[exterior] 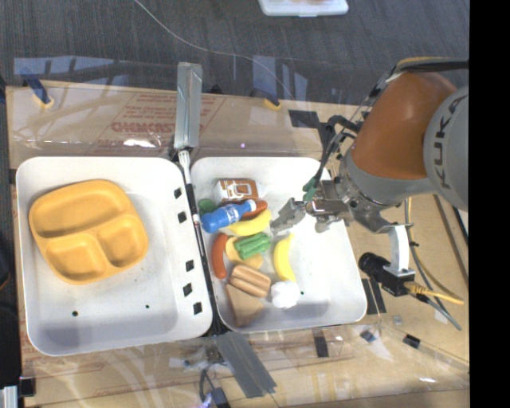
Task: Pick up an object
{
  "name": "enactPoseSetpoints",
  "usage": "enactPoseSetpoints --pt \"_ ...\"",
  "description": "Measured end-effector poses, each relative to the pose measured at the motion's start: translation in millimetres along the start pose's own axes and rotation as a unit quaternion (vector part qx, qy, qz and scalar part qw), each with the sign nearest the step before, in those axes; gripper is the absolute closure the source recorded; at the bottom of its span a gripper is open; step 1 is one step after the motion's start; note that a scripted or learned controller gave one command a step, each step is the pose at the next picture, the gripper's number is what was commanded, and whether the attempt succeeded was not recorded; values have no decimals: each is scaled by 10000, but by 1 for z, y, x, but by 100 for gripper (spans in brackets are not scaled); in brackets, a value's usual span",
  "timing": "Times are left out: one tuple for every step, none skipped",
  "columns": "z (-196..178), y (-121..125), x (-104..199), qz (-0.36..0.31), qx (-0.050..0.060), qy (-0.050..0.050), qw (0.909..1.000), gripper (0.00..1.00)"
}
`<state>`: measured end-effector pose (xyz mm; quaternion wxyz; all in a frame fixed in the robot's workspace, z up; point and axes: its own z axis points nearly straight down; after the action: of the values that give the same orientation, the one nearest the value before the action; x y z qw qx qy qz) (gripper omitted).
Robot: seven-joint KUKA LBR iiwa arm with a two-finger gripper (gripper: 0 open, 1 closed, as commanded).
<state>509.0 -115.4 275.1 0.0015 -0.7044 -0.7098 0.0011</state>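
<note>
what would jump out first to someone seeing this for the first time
Probably the big yellow divided tray, lying alone in the left bin. Next, the heap of toy food in the right bin: a blue bottle, a yellow banana and a hot dog. The grey arm's orange band looms at right, its claw just above the heap.

We are seeing the arm [414, 131] running off the right side, so its upper part is cut away. Its orange bulk is covering the right bin's [335, 311] far right rim. We are not making out whether the gripper [288, 215] is open or closed; it is too small and blurred against the toys. The brown carton [237, 190] is carrying print too small for us to read. A white tray [303, 6] is being cropped by the far edge.
</note>
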Motion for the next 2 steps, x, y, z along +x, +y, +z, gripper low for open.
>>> enactPoseSetpoints --pt "140 -9 -22 781 45 9 9969 0" --pt "183 26 -40 1187 -18 1 9929 0"
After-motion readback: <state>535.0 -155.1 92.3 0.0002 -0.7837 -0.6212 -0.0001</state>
